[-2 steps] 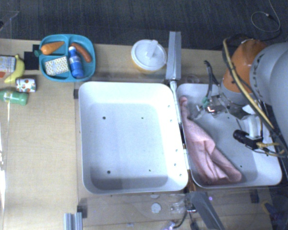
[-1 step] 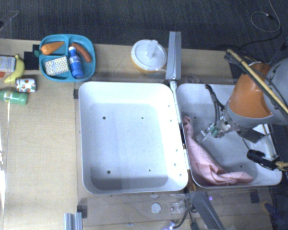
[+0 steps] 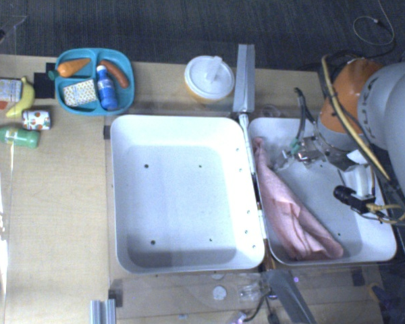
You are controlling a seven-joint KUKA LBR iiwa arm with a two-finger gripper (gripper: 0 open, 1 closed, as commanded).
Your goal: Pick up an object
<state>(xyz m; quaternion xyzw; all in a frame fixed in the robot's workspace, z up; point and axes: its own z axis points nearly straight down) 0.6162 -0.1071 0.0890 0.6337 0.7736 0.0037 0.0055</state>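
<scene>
The pink cloth [image 3: 290, 211] lies crumpled along the left wall of the right bin [image 3: 378, 248], running from near the top corner down to the bin's lower edge, and it is the one thing in either bin worth going for; the left bin [image 3: 182, 187] offers nothing to grasp. The claw [image 3: 298, 152] hangs over the upper part of the right bin, just right of the cloth's top end, and whether it is apart or together cannot be told from this slanted view. To do the pick well, the arm probably needs to shift left and toward the cloth's thicker folds lower down, where a raised ridge gives something to pinch, then descend straight and close firmly. The chief risk is coming down too near the bin wall, or catching only a thin edge of fabric that slips free on the lift.
</scene>
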